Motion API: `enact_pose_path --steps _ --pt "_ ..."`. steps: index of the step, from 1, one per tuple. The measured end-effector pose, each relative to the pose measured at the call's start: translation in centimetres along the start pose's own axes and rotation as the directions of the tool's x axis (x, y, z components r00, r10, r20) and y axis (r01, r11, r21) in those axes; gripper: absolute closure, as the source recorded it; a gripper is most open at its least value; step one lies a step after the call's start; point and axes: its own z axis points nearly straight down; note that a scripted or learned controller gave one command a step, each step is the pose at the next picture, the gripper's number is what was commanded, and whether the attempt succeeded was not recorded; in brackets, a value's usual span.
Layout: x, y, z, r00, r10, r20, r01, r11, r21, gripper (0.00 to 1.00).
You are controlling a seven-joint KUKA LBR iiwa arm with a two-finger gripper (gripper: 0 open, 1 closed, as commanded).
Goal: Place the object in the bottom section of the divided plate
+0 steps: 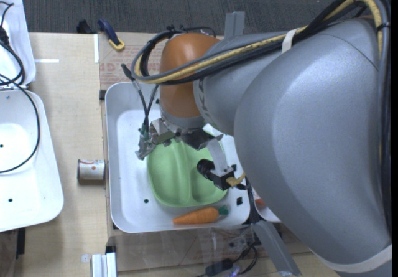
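1. Though searched for, found no readable writing.
2. Hung gripper (186,139) over green divided plate (177,173) inside white bin (124,207); finger state impossible to tell.
3. Spotted carrot (196,216) below gripper, just beside plate's lower edge, on bin floor.

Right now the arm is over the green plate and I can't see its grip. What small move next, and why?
Probably lift the arm a little to clear the view. The wrist hangs over the green divided plate and hides much of it, while the carrot lies in the white bin, outside the plate's near edge. Check the carrot before reaching.
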Motion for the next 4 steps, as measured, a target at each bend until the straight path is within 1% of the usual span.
enact_pose_path --steps 1,2,3,4 --pt "-0.1 0.0 -0.8 1.000 -0.002 0.002 0.002 1.000 0.002 1.00" --pt "-0.1 0.0 -0.8 1.000 -0.001 0.002 0.001 1.000 0.002 0.00" --pt "1.2 -1.3 1.4 1.000 -0.020 -0.003 0.020 1.000 -0.001 0.00" --pt "2.1 -1.2 0.8 0.999 -0.031 -0.013 0.031 1.000 -0.002 1.00"
